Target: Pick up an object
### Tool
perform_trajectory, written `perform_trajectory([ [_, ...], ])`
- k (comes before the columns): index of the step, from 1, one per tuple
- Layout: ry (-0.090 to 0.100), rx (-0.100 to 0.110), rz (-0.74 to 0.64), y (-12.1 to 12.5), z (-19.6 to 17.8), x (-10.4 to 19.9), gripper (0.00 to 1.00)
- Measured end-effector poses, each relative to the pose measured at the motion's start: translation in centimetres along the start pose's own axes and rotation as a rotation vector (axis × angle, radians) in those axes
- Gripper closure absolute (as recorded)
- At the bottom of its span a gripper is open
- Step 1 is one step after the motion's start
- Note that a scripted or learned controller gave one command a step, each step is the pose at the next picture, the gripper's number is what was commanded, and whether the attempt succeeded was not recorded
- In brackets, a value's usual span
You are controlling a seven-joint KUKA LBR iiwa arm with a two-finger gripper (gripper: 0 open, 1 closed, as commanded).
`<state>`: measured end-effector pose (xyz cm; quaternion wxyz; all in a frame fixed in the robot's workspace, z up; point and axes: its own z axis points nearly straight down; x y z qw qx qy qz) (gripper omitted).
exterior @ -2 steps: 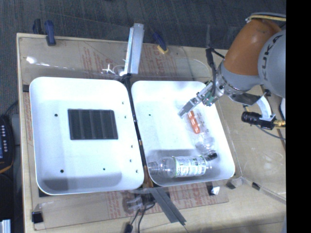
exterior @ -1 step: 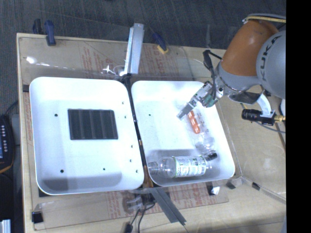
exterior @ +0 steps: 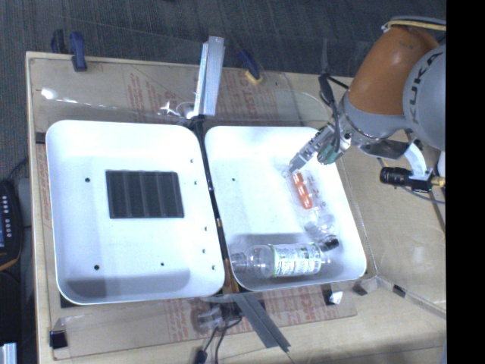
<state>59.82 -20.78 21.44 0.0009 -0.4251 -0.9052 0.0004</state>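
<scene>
The two-finger gripper (exterior: 297, 161) hovers at two o'clock in the right white bin (exterior: 250, 146); finger state cannot be told. The small clear plastic orange-labelled bottle (exterior: 307, 196) lies just below, at five o'clock of it.

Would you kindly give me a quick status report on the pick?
Gripper low over right bin, at small bottle. Nothing seen held. Big clear bottle lies along near wall. Dark grate in left bin.

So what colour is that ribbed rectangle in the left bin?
Dark grey, nearly black: the ribbed rectangle, seen in the camera view.
</scene>
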Motion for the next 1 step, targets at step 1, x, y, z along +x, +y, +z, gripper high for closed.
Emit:
perform_trajectory([
  [1, 0.0, 0.0, 0.0, -0.02, 0.0, -0.01, 0.0],
])
